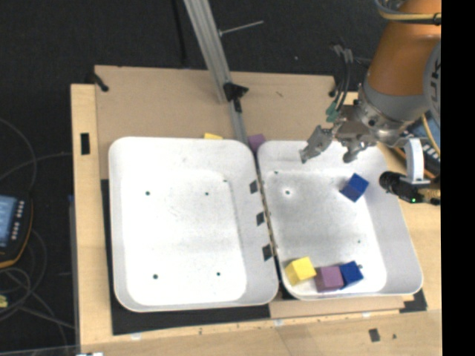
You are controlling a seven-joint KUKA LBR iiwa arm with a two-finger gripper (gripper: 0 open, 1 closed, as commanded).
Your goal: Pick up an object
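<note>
Blue marks the nearest target: a blue cube [355, 187] is seen in the right bin [326, 221], just below and slightly right of the gripper [330, 147]; the fingers are spread apart, with nothing held between them.

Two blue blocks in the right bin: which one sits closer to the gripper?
The lone blue block near the bin's right wall, just below the gripper. The other blue block lies at the front edge, beside the purple block.
</note>
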